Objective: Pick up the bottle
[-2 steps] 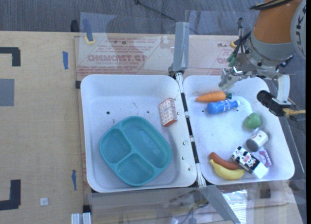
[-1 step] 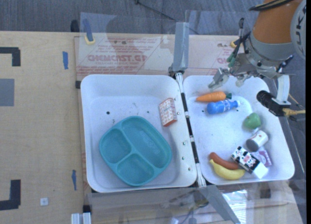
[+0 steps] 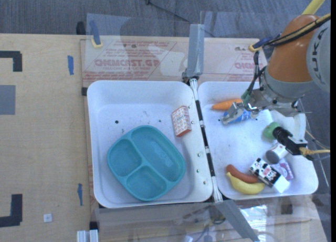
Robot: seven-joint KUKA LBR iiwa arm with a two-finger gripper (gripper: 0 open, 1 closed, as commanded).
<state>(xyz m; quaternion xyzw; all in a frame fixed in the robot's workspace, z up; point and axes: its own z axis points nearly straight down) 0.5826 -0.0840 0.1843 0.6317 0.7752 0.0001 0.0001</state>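
Camera view: gripper reaching, fingers' state unclear, far right bin; next descend onto cow-patterned black-white bottle, near right

I take the grey divider post behind both bins as my landmark. Left of it and nearer me, the left white plastic bin holds a teal three-compartment plate, with a small patterned carton just beyond the plate's far right edge. Right of the post, the right white bin holds an orange carrot at the back, and a yellow banana with a red sausage touching it at the front.
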